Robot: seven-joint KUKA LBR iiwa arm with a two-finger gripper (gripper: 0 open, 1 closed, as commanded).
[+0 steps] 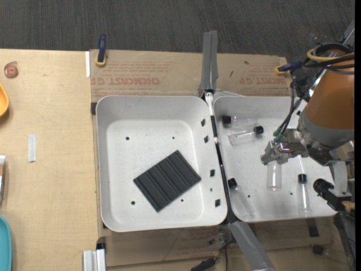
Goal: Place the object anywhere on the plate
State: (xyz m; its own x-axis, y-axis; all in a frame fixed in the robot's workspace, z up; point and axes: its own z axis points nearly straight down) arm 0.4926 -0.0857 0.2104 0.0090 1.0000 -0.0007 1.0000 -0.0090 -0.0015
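Note:
A dark ribbed rectangular plate lies at an angle on the floor of the left bin. In the right bin lie several clear vials with black caps: one near the back, one in the middle, one toward the right. My gripper hangs low over the right bin, just behind the middle vial and close above it. I see nothing clearly held in it.
A small black cap sits near the back left of the right bin and another black piece by the divider. Cables trail along the arm. Blue clamps hold cardboard behind the bins.

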